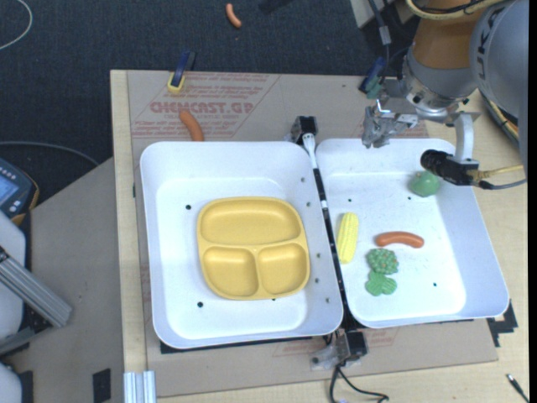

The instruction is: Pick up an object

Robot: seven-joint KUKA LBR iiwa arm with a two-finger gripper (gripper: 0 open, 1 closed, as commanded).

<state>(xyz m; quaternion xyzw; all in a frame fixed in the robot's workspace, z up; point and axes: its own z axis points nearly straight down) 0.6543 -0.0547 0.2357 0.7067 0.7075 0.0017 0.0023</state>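
Tool (379,133) above small orange sausage (399,240)

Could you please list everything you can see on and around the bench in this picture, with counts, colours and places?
White bins: 2, white, side by side on the bench.
Divided tray: 1, yellow, in the left bin.
Corn cob: 1, yellow, right bin, near its left wall.
Sausage: 1, orange-red, middle of the right bin.
Leafy pieces: 2, green, below the sausage.
Round item: 1, light green, upper right bin.
Loose sausage: 1, orange, on the board above the left bin.
Small piece: 1, orange, on the dark floor.
Clamp: 1, blue and yellow, at the board's top edge.
Gripper: 1, grey metal, above the right bin's top edge.
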